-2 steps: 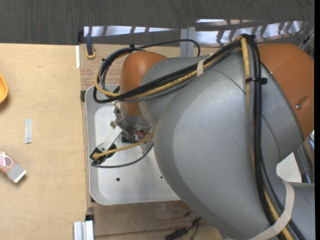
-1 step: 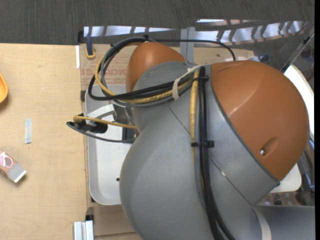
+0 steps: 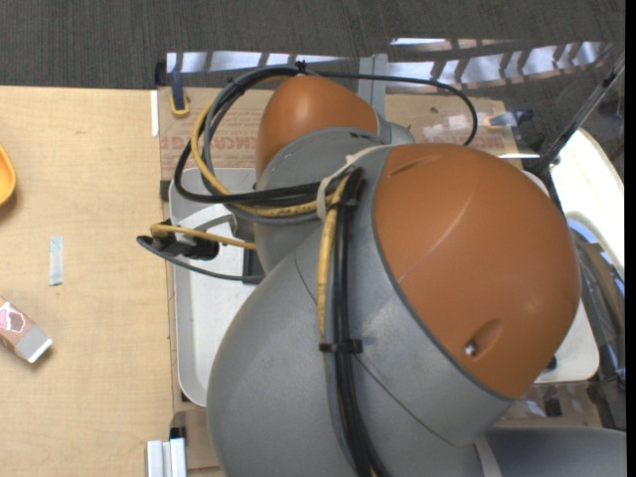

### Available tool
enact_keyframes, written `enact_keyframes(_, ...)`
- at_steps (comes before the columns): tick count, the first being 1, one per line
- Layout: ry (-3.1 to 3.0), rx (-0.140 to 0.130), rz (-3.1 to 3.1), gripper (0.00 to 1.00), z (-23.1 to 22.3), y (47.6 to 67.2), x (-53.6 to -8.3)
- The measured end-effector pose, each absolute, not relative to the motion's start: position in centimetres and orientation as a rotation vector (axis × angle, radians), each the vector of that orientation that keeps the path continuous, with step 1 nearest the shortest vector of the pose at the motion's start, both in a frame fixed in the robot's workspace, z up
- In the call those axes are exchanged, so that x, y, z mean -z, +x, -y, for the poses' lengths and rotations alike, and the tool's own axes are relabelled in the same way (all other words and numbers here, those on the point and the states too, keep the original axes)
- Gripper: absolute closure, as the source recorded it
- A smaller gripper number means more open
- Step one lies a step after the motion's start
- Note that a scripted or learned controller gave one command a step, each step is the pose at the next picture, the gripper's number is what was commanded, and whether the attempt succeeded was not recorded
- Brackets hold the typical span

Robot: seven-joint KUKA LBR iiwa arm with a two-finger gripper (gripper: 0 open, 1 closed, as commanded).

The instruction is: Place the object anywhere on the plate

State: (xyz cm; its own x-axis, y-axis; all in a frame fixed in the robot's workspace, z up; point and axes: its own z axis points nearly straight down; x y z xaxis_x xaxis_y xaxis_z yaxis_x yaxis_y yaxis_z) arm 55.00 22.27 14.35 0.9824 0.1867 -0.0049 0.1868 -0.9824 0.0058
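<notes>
My grey arm (image 3: 397, 296) with its orange caps stretches from the lower right across the middle of the view and covers most of both bins. Its wrist end lies over the left white bin (image 3: 199, 316), of which a bare strip of floor and the left rim show. Whatever sits under the arm is hidden.
On the wooden bench left of the bin lie a small pink and white block (image 3: 22, 331) and a thin grey strip (image 3: 56, 261). An orange rounded edge (image 3: 5, 179) pokes in at the far left. A piece of the right bin (image 3: 581, 351) shows at the right.
</notes>
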Motion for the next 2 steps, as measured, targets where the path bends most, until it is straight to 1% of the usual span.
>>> enact_keyframes(1,3.106,0.009,-0.439,1.00,-22.7,49.0,-9.1)
enact_keyframes(2,3.119,0.007,-0.342,1.00,-22.4,47.7,-9.1)
